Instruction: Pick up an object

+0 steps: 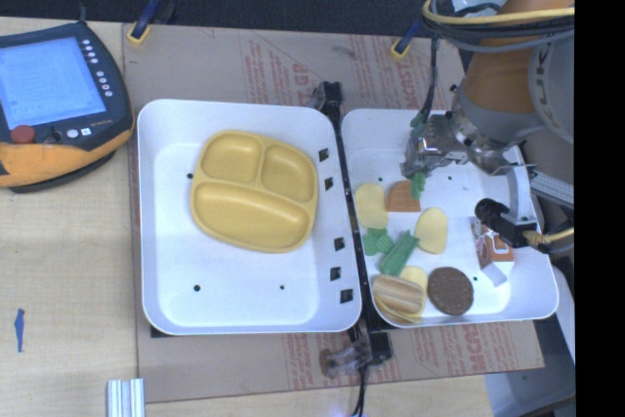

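Camera view: tool [422,154] fingertips indistinct over right bin [376,127]

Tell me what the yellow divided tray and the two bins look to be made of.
Yellow divided tray: probably moulded plastic; its even colour, rounded compartment ridges and soft sheen suggest that. Left bin and right bin: likely thin formed white plastic with a smooth matte finish, judging by their rounded corners and rolled rims, though painted metal cannot be ruled out.

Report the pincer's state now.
Pincer: cannot be told from this view; it hangs over the right bin, just above the orange piece.
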Controlling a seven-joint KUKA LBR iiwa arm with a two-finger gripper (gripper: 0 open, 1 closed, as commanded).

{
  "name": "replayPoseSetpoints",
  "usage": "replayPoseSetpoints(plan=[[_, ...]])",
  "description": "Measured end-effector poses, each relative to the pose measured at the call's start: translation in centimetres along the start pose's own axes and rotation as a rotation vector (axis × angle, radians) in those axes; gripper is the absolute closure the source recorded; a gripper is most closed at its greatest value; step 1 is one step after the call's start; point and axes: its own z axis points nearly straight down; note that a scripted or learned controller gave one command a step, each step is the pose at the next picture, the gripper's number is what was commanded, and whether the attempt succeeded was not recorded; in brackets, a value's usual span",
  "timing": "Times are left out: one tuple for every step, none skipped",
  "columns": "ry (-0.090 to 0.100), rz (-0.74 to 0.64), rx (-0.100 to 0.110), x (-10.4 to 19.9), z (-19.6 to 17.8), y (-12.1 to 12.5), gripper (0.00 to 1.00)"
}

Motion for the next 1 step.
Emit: replayPoseSetpoints(plan=[[-0.003, 0.010, 0.016, -0.65, 0.56, -0.55, 0.00]])
